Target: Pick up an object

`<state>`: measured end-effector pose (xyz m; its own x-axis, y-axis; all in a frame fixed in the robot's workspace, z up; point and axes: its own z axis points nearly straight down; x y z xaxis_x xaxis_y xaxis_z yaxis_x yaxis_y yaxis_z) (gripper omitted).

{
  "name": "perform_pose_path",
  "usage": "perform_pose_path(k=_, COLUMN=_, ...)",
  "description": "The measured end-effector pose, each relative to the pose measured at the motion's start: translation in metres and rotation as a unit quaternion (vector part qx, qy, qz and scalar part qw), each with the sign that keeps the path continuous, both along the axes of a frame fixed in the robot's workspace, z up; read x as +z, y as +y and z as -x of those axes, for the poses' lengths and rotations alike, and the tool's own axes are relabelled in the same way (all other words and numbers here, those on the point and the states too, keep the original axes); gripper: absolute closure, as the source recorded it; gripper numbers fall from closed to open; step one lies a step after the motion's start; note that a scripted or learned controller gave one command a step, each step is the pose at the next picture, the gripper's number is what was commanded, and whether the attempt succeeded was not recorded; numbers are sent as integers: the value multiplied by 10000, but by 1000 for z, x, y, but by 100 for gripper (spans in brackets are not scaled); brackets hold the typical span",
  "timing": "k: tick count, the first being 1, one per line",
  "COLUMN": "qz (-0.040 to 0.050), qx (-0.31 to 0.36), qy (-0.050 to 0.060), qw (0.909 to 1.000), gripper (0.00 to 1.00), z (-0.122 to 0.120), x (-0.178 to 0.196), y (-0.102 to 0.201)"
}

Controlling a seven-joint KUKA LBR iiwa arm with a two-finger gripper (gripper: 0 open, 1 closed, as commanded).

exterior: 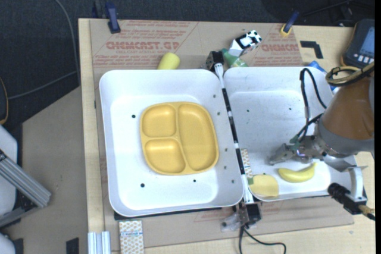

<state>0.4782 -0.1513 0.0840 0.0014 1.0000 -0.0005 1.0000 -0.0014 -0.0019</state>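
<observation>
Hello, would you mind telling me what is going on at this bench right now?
A grey arm with an orange band reaches in from the right, its end effector low in the right bin. It sits just left of a banana; a yellow block lies in that bin's near corner. Nothing shows between the fingers, so no object looks picked up yet. The left bin holds a yellow divided plate.

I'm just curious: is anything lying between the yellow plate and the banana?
Yes. In the camera view, the rims where the two bins meet cross between the plate and the banana, and a pale yellow lump sits beside the banana.
</observation>
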Motion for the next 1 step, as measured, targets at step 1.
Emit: perform_pose_path(k=1, qz=3, qx=10, qy=-20, qw=10000, gripper=0, z=-112, x=1, y=-32)
